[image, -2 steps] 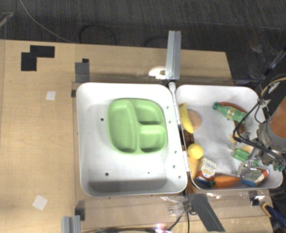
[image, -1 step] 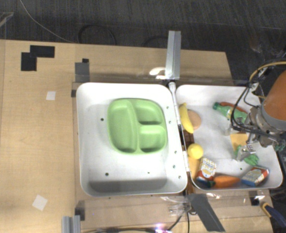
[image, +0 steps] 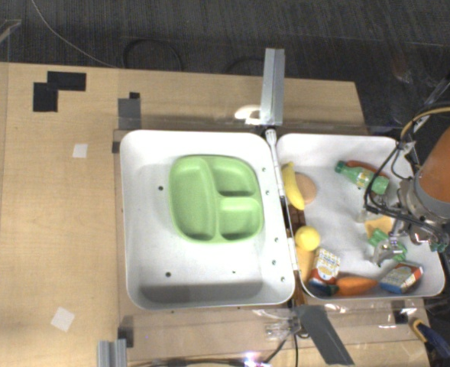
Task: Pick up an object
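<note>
Gripper [image: 391, 245] is low in the right bin [image: 328, 145], near-right part, w/ cables and the orange band [image: 448, 167] above it at the frame's right edge. Fingers: can't tell spread or closed, too much clutter around the tip. Nothing visibly pinched.

Task objs are all in the right bin. Just beside the gripper: a yellow-orange block [image: 377, 225] to its left/far side, partly hidden by the wrist. Near-right corner: a small red/blue/white packet [image: 403, 278]. Left of that, along the near wall: an orange carrot [image: 356, 285] lying flat, touching a small carton w/ printed label [image: 326, 264]. A dark red/blue item sits at the carton's near end, too small to ID.

Left wall of that bin: banana [image: 289, 186] far side, a tan egg-like ball [image: 305, 189] touching it on the right; a lemon [image: 307, 238] nearer, apart from the banana. Far-right area: a green bottle w/ red bit [image: 360, 176], lying tilted.

Left bin [image: 144, 281]: a green divided tray [image: 214, 198], 3 compartments, roughly centred, slightly toward the far side. Both bins sit side by side on the wooden bench [image: 49, 228].
</note>
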